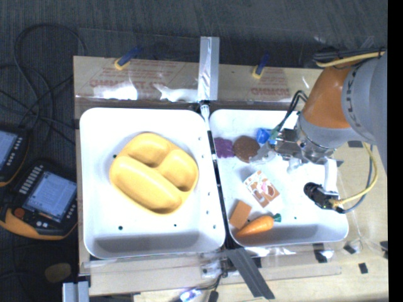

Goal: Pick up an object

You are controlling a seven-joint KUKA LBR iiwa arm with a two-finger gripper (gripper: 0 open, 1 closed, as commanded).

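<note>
Tool hung over the right bin, its grip state impossible to tell. Below it lay a carrot, a card and a brown disc. Yellow bread sat in the left bin.

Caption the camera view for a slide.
KUKA arm's gripper above the right bin of small items; yellow bread-shaped object in the left bin.

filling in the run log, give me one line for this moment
arm: over right bin | gripper: fingers unclear | nearest: brown disc, blue piece | carrot: untouched | left bin: yellow bread shape
</note>
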